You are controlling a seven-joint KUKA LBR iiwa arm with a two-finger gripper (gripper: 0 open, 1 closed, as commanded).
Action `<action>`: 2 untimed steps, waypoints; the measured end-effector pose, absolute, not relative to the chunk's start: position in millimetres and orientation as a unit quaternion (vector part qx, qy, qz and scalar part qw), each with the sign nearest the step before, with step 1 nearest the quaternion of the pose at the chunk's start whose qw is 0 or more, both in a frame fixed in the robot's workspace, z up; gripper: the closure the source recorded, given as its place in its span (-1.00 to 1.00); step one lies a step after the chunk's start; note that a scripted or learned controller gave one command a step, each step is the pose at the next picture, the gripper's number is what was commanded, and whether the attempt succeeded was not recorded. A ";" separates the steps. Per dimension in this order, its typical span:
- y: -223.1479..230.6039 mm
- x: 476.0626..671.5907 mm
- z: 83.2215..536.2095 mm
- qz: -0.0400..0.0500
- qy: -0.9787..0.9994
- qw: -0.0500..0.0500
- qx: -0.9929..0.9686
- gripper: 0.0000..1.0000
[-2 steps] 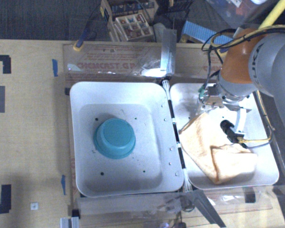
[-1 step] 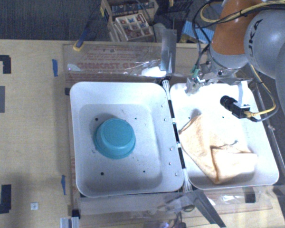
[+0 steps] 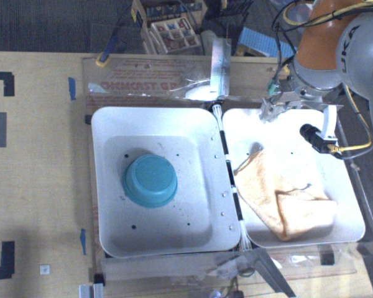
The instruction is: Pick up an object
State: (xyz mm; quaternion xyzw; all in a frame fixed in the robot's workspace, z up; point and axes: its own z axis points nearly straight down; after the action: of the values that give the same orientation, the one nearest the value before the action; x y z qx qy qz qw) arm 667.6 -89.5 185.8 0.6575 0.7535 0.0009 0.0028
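Note:
A teal bowl lies upside down in the middle of the left bin. In the right bin a tan cloth is spread out and crumpled, with one corner folded over at its near right. My gripper hangs over the far edge of the right bin, above and behind the cloth and apart from it. It is small and partly blurred against the white bin. The grey arm with its orange band reaches in from the upper right.
A black fitting with a yellow cable sticks out from the wrist over the right bin's far right. A ridge divides the two bins. Behind them lie a clear plastic sheet and an upright metal strip.

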 end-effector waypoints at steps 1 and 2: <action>-89.3 667.6 185.9 0.001 0.753 0.003 0.657 -1.00; -96.9 634.4 87.5 0.002 0.776 0.003 0.631 -1.00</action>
State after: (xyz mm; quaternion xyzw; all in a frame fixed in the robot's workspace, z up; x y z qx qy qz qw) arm 634.4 -96.9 87.5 0.6312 0.7756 0.0017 0.0027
